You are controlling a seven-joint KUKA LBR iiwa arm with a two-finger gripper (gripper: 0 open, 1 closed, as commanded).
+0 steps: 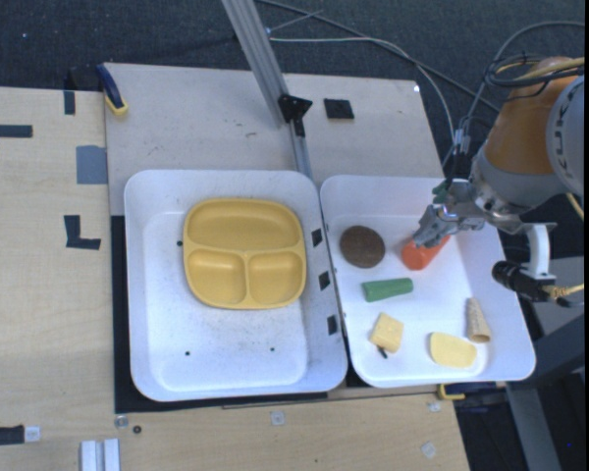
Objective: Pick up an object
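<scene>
End effector (434, 232) lowered onto the orange carrot-like piece (422, 254), just right of the brown disc (362, 246), presumably positioned for grasping; finger state cannot be determined.

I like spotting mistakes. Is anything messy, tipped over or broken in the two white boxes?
Nothing looks broken or spilled. The yellow plate lies flat in the left bin. In the right bin, the brown cookie, green piece and other toy foods lie apart. The claw sits at the orange piece.
</scene>
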